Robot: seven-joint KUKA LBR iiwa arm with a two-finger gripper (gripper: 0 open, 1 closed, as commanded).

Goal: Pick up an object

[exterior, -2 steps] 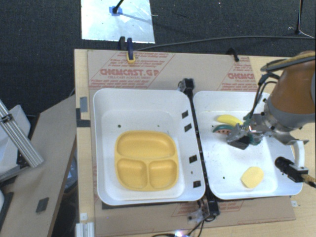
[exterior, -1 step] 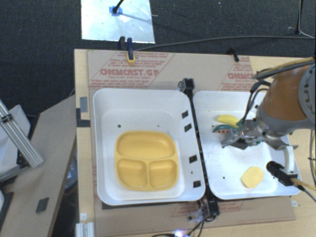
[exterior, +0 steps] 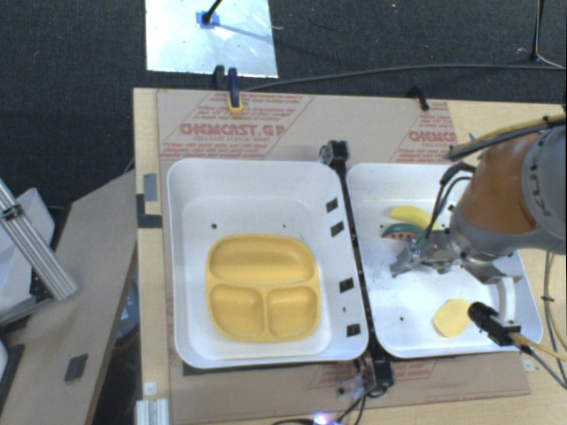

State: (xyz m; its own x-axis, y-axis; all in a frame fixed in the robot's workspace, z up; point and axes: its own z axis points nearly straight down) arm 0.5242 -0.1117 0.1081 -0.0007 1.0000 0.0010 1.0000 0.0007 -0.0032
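Note:
My gripper (exterior: 404, 264) is low in the right bin (exterior: 381, 326), near its middle, with the grey and orange arm coming in from the right. A yellow banana-shaped piece (exterior: 407, 213) lies just beyond the gripper toward the bin's far side. A small green and red object (exterior: 395, 231) sits next to it, close above the gripper tip. A pale yellow rounded piece (exterior: 451, 318) rests near the bin's front, to the right of the gripper and apart from it. Nothing shows between the gripper's tips.
The left bin (exterior: 190, 237) holds a yellow divided tray (exterior: 262, 287). A black ridge with clips (exterior: 347, 255) separates the two bins. The bench board (exterior: 266, 122) extends behind the bins, with a blue and yellow clamp (exterior: 233, 88) at its back edge.

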